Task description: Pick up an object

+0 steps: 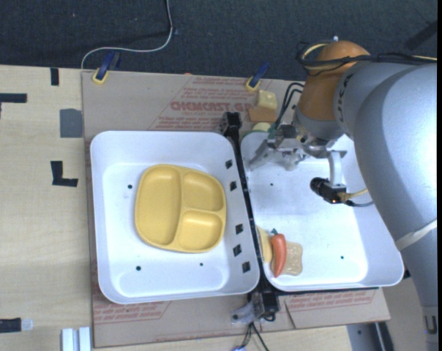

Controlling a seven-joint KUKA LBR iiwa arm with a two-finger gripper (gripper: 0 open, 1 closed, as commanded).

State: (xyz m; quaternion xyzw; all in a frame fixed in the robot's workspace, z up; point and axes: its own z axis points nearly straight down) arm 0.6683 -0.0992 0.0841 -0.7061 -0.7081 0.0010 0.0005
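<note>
My gripper [278,151] hangs low over the far left corner of the right bin [353,240], under the orange band of the wrist. In that bin's near left corner lie an orange carrot-shaped piece [278,253], a pale beige piece [293,258] touching it on the right, and a yellow sliver [266,246] against the bin wall. These lie well apart from the gripper, toward the near edge. A yellow divided plate [180,208] rests in the middle of the left bin [111,196].
Just beyond the right bin's far left corner sit a tan block [263,108] and a small pale green object [260,128]. The arm's grey body covers the right bin's right side. A black fitting with a cable [328,189] hangs over the bin's middle.
</note>
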